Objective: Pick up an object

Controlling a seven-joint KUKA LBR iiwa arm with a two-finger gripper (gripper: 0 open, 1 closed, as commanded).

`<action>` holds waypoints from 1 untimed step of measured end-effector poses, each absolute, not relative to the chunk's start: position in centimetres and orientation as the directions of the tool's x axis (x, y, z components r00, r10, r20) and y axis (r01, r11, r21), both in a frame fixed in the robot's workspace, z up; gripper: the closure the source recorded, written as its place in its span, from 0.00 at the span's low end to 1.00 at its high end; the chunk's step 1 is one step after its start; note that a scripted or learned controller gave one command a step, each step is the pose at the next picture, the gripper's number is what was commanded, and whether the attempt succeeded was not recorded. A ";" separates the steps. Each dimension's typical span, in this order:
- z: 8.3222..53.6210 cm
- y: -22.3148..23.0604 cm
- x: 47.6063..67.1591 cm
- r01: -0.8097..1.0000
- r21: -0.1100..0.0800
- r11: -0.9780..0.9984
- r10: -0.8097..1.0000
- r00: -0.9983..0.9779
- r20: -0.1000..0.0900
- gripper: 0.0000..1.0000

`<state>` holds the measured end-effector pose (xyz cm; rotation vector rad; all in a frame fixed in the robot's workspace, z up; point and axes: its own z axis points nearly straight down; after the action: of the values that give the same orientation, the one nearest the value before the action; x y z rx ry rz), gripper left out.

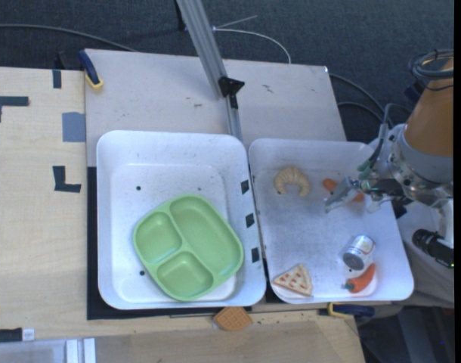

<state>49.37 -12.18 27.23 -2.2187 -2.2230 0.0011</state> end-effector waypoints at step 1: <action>27.2 -12.2 49.4 1.000 -0.001 0.002 1.000 -0.002 0.000 0.00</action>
<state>49.37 -12.19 27.22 -2.2190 -2.2227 0.0011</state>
